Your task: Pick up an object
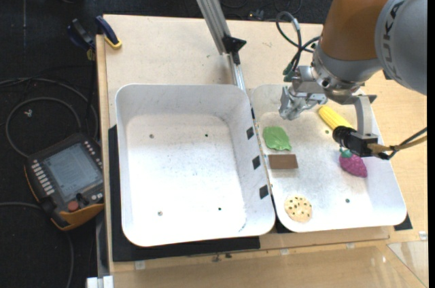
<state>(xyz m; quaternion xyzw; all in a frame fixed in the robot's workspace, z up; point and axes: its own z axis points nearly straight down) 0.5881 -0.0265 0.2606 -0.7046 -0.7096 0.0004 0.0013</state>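
Wooden bench [170, 49] carries two shallow white bins side by side; cables and a teach pendant [68, 178] sit on the dark floor around it. You've got nothing in the left bin [136, 103]. All candidates are in the right bin [387, 205]: green leaf-like piece [276, 138], brown block [283, 162] just below it, speckled cookie [298, 208] near the front edge, yellow corn-like piece [331, 118] toward the back, purple grape-like cluster [354, 164] on the right.

Gripper [293, 106] hangs over the back-left part of the right bin, just above and behind the green piece, near the divider between the bins. My read: it's staged for a descent there, green piece being the nearest target. Nothing sits between the fingers. Open or closed, I cannot tell; from this angle the tips merge into one grey mass.

Things in your way:
- Rims of the two bins meet just left of the gripper, so a drop close to that wall probably risks clipping it.
- Brown block is nearly touching the green piece, so a low grasp could catch both or shove one.
- Black bracket [353, 138] off the wrist overhangs the corn and grapes, blocking part of that side.
- Slanted aluminium pole [211, 8] ends at a clamp behind the bins, clear of the arm for now.

Cookie lies well apart from the rest.
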